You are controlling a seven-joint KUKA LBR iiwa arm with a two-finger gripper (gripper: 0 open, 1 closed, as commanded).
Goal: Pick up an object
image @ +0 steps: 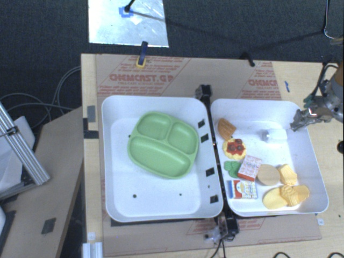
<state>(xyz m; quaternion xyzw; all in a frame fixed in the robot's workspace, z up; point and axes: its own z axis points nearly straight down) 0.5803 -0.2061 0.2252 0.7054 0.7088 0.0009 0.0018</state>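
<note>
The right bin (301, 149) holds several toy foods. A brown pastry (226, 128) lies at its left, with a red and yellow pizza piece (235, 148) below it. Further down are a green leaf (231, 169), a red and white carton (250, 167), a tan round disc (267, 174), a small colourful box (242, 189) and several yellow pieces (290, 190). A small grey item (264, 135) sits near the bin's middle top. My gripper (301, 121) hangs over the bin's upper right rim, apart from all the foods, with nothing seen in it.
The left bin (115, 198) contains a green divided plate (164, 144). A black divider (212, 149) runs between the bins. Cardboard (145, 77) lies under both bins, and a silver sheet (126, 15) sits beyond it. A metal frame (19, 149) stands at the far left.
</note>
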